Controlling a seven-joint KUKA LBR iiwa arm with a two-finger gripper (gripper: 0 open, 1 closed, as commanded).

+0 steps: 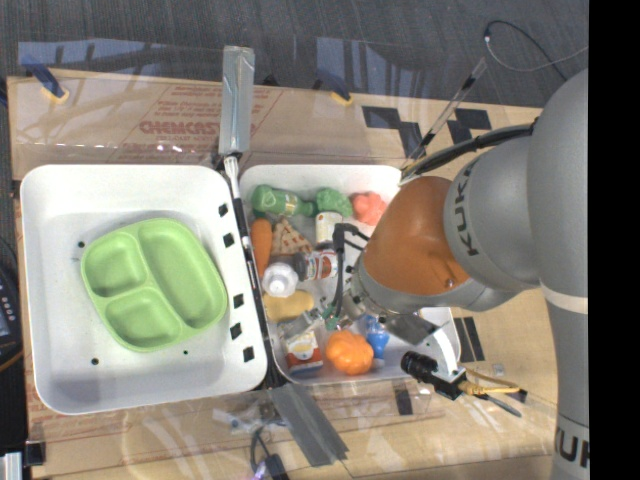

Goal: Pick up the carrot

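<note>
The carrot (261,247) lies in the right bin (300,176), pressed lengthwise against that bin's left wall, a little left of the frame's centre, its long axis running up and down the picture. It is crowded: a green vegetable (272,202) sits just above its upper end, a small white bottle (279,278) touches or nearly touches its lower end, and a wedge-shaped pizza slice toy (291,238) lies just to its right. Lower in the same bin rest an orange fruit (349,352) and a small blue item (377,340). The left bin (40,268) holds a green divided plate (152,283), which plays no part in this job. The arm (480,238) reaches in from the right and hangs over the middle of the right bin, its orange band hiding much of the bin's right half; the gripper (340,303) looks to sit beneath the wrist near the cluttered centre, and whether it is open or shut cannot be told. Nothing shows the carrot being held; it appears to rest untouched. Judging from its place hard against the wall, a grasp would likely need to come along the free right side, where the neighbours leave little room.
</note>
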